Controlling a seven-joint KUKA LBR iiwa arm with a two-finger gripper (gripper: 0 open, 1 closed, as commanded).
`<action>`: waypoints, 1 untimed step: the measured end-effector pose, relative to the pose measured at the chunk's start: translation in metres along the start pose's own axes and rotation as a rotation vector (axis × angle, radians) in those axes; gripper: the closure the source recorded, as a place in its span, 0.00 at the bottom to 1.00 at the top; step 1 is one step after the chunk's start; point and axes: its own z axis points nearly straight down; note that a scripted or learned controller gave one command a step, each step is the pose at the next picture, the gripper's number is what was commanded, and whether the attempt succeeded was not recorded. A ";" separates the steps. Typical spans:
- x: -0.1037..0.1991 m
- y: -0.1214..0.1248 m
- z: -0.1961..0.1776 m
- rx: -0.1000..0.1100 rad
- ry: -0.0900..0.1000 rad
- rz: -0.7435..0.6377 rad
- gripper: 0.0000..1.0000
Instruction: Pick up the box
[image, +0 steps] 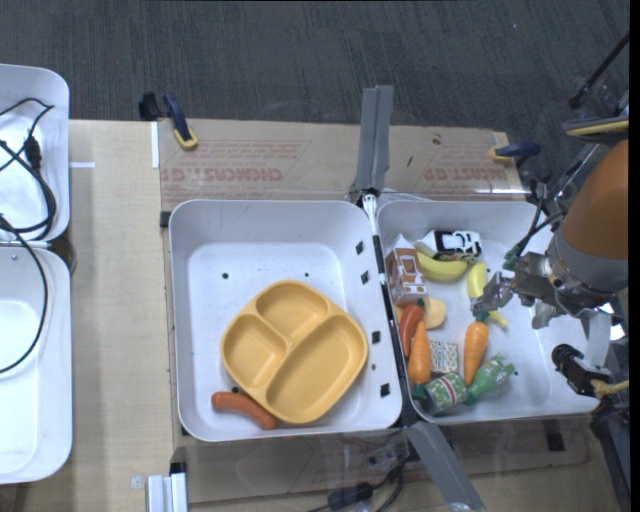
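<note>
Hovering over the right bin (540, 395), the gripper (495, 295) has its fingers slightly apart, clamping nothing, just beside a carrot (474, 350) and banana (443, 266). The box (405, 276) leans against this bin's left wall, near its far corner.

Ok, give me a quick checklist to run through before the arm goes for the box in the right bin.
1. Box located, at the right bin's left wall: ok.
2. Box top uncovered: ok.
3. Room around box: not ok, banana and carrots lie close against it.
4. Hand over the box: not ok, it sits to the box's right, near the banana.
5. Hand free of any item: cannot tell.
</note>
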 end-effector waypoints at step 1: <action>0.003 0.014 -0.232 -0.003 -0.002 -0.022 0.00</action>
